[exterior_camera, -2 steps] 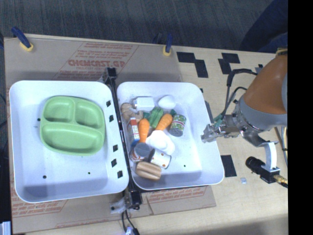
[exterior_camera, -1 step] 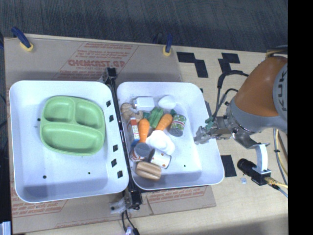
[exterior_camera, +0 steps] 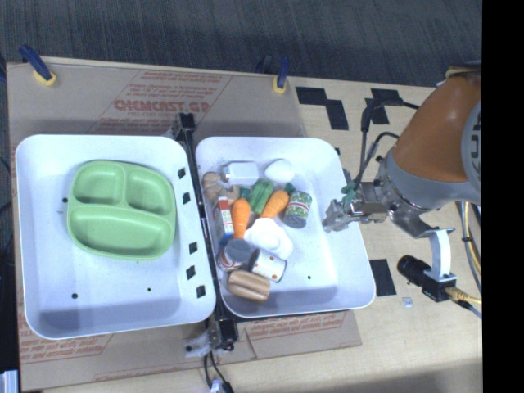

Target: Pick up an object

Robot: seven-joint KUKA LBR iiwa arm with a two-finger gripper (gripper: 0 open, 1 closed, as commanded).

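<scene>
1. Two shallow white bins sit side by side on the worktop (exterior_camera: 393, 318), which is covered with printed cardboard.
2. The left bin (exterior_camera: 41, 301) holds a green divided plate (exterior_camera: 123, 209), lying flat toward the bin's upper half.
3. The right bin (exterior_camera: 327, 281) holds a cluster of toy foods packed along its left half: two orange carrots (exterior_camera: 241, 215) with green tops, a small can with a green label (exterior_camera: 298, 209), a white egg-shaped piece (exterior_camera: 279, 170), a white rounded lump (exterior_camera: 268, 236), a small white box (exterior_camera: 242, 171), a tan bread-like roll (exterior_camera: 248, 285) near the front wall, and a dark round piece (exterior_camera: 238, 253) just above it.
4. These things touch or overlap one another; the bin's right half is bare white.
5. The claw (exterior_camera: 337, 215) hangs at the right wall of the right bin, at mid-height of the view, beside the can but apart from it.
6. Whether the claw is spread or closed cannot be told, and nothing is seen in it.
7. The grey arm with its orange band (exterior_camera: 438, 137) enters from the right.
</scene>
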